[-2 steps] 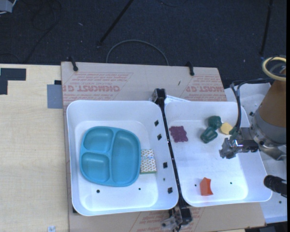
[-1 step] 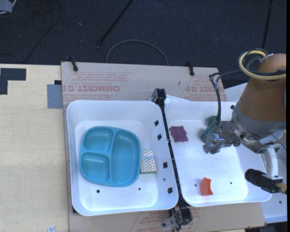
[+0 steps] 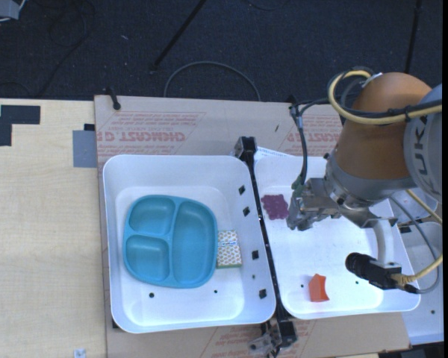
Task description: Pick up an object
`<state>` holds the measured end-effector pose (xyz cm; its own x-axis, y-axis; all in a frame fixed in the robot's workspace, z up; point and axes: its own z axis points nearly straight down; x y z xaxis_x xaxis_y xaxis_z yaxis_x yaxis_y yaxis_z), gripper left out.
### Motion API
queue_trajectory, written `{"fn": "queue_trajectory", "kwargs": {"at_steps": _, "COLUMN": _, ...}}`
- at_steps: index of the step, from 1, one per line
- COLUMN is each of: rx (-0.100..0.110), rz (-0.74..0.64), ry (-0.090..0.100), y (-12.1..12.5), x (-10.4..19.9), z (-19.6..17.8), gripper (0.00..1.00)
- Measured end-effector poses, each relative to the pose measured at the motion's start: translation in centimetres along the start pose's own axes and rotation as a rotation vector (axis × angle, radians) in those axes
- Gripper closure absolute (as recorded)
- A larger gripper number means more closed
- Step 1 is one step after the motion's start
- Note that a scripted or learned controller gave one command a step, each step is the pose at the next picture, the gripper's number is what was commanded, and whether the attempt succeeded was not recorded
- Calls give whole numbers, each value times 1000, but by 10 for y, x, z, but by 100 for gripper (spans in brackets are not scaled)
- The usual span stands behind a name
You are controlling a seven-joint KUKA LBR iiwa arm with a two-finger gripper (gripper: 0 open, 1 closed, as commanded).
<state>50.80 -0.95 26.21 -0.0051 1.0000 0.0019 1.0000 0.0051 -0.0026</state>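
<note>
As you look down from the near edge of the bench, the first thing you meet is the small orange block (image 3: pixel 318 288), lying on the floor of the right bin (image 3: pixel 336 308) at about six o'clock, close to its front rim and clear of everything else. In the left bin (image 3: pixel 134 315), you find the blue divided plate (image 3: pixel 170 240) resting flat toward nine o'clock, with a small patterned green-and-white packet (image 3: pixel 228 249) touching its three o'clock edge.

Farther in, the gripper (image 3: pixel 303 213) hangs over the right bin at roughly ten o'clock of that bin, and you cannot tell from here whether it is spread or closed, since the wrist body covers the tips. Just beside it, at its nine o'clock, a purple object (image 3: pixel 275 205) lies on the bin floor near the black divider (image 3: pixel 257 230) that runs between the two bins. Nothing visible sits in the gripper.

Above the wrist, you see the arm's orange band (image 3: pixel 381 125) at about one o'clock of the right bin, with yellow cable looping around it. Beyond the bins, a cardboard sheet (image 3: pixel 179 125) with red print lies under both.
</note>
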Motion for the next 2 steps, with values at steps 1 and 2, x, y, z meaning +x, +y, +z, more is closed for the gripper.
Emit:
{"fn": "queue_trajectory", "kwargs": {"at_steps": 1, "rx": 0, "rz": 0, "ry": -1, "y": 22, "x": 50, "z": 0, "gripper": 100}}
{"fn": "queue_trajectory", "kwargs": {"at_steps": 2, "rx": 1, "rz": 1, "ry": -2, "y": 48, "x": 98, "z": 20, "gripper": 100}}
